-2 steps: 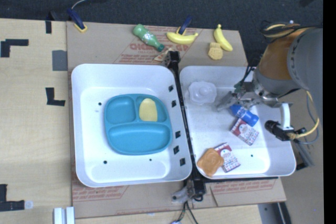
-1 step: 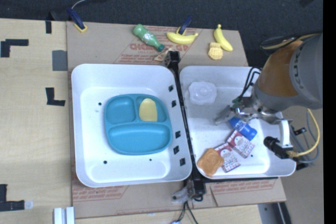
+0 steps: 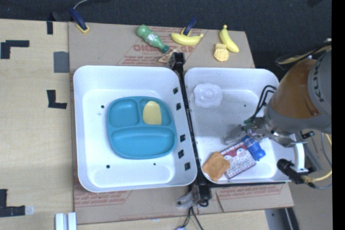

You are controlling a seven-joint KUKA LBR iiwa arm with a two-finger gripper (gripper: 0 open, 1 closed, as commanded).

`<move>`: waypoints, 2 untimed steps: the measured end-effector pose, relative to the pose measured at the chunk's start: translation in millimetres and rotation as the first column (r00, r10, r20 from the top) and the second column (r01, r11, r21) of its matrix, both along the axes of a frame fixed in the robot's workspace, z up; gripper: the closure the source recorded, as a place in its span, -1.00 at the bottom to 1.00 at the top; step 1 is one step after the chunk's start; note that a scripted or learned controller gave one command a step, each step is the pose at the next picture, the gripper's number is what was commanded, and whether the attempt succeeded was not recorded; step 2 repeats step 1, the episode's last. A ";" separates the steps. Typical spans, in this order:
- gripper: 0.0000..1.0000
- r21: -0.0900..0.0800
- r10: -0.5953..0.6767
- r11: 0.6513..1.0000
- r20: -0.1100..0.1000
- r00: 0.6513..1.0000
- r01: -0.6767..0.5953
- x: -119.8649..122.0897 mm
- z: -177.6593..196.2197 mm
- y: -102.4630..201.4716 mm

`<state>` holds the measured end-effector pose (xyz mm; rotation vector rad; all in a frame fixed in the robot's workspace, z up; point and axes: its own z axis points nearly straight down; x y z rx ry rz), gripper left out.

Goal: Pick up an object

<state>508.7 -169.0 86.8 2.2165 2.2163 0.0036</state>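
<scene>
gripper (image 3: 241, 133) low in the right bin (image 3: 226, 77), just above a packet (image 3: 240, 160). cannot tell whether open or closed.

Flat red-white packet (image 3: 240, 160) (right bin (image 3: 226, 81), front).

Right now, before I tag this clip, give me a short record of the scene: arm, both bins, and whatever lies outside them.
arm: gripper low inside the right bin, beside the items
right bin contents: clear lid-like piece, blue bottle, red-and-white packet, orange-brown piece
left bin contents: blue divided plate with a yellow item in its upper right compartment
outside, on cardboard: green bottle, two bananas, corn piece
grasp: not evident
</scene>
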 end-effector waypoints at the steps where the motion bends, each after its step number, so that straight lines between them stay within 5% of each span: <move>1: -1.00 0.002 0.002 1.000 0.000 1.000 -0.002 51.9 -0.2 41.2; 2: -1.00 0.002 0.002 1.000 0.000 1.000 -0.002 51.9 -0.2 41.2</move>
